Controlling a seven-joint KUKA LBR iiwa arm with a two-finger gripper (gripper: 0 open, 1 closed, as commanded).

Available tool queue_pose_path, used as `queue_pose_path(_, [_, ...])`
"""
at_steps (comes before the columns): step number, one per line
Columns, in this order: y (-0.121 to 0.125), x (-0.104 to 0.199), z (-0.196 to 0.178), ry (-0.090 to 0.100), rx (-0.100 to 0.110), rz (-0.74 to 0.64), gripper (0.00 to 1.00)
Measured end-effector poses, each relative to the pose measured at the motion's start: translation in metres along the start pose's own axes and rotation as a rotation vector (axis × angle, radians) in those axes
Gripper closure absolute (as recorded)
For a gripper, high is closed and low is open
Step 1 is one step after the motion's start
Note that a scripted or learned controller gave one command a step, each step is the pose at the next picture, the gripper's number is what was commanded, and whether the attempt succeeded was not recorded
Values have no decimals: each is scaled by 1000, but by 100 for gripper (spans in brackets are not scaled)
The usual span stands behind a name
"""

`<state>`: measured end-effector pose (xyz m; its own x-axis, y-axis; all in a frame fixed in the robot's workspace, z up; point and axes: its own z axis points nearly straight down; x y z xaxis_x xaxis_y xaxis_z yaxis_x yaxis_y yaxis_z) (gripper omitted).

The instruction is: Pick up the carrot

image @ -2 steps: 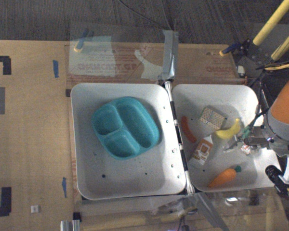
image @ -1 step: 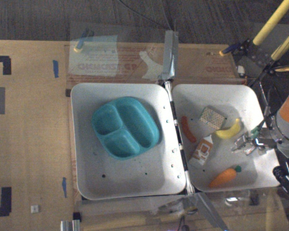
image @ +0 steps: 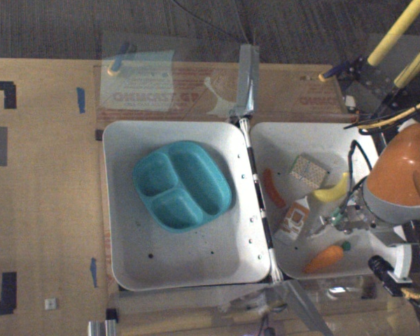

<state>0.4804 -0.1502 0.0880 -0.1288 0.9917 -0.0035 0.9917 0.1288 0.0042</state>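
Observation:
The orange carrot point(image: 325, 258) with a green stub lies near the front edge of the right bin point(image: 283, 140), pointing left and slightly down. My gripper point(image: 334, 220) hangs over the right bin just behind the carrot, a short way above it and apart from it. The arm's orange band point(image: 404, 172) sits at the right edge of the view, with the grey wrist below it. Nothing shows in the gripper.
The right bin also holds a yellow banana point(image: 334, 190), a tan cracker point(image: 308, 171), a red sausage-like piece point(image: 273, 187) and a small white and orange carton point(image: 295, 218). A teal divided plate point(image: 183, 185) lies in the left bin point(image: 119, 243).

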Motion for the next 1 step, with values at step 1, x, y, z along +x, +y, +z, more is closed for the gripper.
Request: queue_pose_path(1, [2,-2,-11,-3,-7,4,100])
